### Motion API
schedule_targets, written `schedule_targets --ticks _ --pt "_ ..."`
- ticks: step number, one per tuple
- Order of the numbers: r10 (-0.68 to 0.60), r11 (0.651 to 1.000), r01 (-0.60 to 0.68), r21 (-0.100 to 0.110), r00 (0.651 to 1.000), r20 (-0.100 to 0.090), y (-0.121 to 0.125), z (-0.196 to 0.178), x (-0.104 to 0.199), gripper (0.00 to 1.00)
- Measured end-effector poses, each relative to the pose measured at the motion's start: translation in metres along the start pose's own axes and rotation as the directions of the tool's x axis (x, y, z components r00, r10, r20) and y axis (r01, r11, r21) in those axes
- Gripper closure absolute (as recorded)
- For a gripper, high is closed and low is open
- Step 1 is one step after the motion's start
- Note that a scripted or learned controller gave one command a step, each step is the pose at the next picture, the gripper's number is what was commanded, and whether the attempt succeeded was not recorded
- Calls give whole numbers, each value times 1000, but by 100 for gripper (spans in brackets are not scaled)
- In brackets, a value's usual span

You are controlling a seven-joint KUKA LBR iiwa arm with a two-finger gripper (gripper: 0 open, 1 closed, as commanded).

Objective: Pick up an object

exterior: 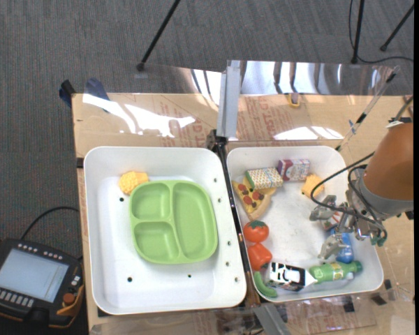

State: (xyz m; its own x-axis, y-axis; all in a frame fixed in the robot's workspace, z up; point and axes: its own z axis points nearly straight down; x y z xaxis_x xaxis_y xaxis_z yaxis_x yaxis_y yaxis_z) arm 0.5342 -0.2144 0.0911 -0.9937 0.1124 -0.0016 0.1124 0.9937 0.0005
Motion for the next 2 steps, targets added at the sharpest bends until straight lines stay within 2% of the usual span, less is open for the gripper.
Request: schedule_targets --ticks 1,2 --pt "-3 1000 3 -1 1000 3 1 -11 -1 100" --pt "176 984 -176 -1 984 11 62 -161 11 100"
